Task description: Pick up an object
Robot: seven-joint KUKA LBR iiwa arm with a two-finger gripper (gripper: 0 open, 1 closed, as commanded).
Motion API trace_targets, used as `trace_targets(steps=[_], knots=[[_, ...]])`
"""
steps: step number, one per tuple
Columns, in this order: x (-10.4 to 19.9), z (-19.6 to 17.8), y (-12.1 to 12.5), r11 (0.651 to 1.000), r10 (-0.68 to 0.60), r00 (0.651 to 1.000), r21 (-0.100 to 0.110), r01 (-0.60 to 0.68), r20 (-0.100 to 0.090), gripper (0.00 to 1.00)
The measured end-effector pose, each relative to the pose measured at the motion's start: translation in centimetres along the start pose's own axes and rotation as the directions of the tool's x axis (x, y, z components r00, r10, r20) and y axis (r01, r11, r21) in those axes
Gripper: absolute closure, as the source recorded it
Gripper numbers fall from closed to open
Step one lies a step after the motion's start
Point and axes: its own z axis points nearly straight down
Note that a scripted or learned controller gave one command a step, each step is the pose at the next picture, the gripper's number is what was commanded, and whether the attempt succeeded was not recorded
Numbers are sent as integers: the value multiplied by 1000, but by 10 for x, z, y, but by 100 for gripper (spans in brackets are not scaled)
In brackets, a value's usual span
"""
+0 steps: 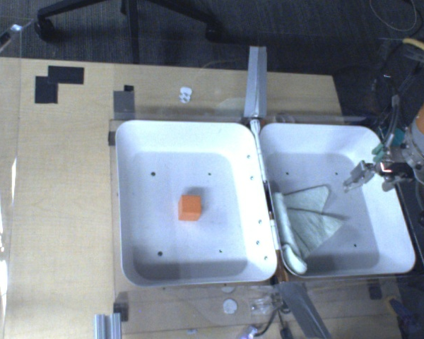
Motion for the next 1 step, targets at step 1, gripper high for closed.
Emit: trace_targets(steps=[1], knots=[[-22, 145, -29, 994, 111, 994, -1, -111, 0, 0]])
